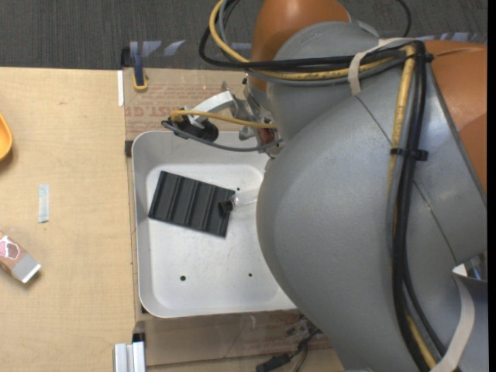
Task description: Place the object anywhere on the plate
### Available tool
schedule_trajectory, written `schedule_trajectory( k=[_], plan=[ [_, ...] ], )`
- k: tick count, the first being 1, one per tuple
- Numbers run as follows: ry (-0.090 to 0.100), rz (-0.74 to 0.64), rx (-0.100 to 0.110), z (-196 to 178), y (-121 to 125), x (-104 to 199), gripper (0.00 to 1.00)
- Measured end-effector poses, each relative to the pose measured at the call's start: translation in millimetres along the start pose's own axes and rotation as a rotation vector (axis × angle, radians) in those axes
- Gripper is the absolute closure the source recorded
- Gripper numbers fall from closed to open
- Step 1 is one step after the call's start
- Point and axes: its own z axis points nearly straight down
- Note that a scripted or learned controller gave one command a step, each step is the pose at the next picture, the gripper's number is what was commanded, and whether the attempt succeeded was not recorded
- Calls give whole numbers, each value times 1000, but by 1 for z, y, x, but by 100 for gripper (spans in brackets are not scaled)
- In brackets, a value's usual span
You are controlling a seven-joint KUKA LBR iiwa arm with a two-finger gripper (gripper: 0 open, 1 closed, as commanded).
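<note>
A black ribbed rectangular piece [191, 203] lies flat in the white bin [155, 285], towards its upper left. The big grey arm [364, 208] with its orange band [298, 10] reaches over the bin's right half and covers it. My gripper [232, 202] sits low at the black piece's right edge, mostly hidden under the arm. An orange rim, which may be the plate [4, 139], peeks in at the far left edge of the wooden surface.
On the wooden surface [70, 130] to the left lie a small red-and-white packet [18, 258] and a thin grey strip [43, 204]. Yellow and black cables [209, 122] run along the bin's top wall. A blue clamp [139, 64] stands behind the bin.
</note>
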Motion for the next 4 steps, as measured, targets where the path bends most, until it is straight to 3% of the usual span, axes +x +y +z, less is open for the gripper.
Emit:
schedule_trajectory(
  k=[1,2,3,4],
  plan=[
    [1,74,0,80,-49,32,0],
    [-1,11,-1,123,-95,-69,0],
    [1,9,-1,3,-106,-110,0],
    [1,25,-1,-67,-60,-30,0]
  ],
)
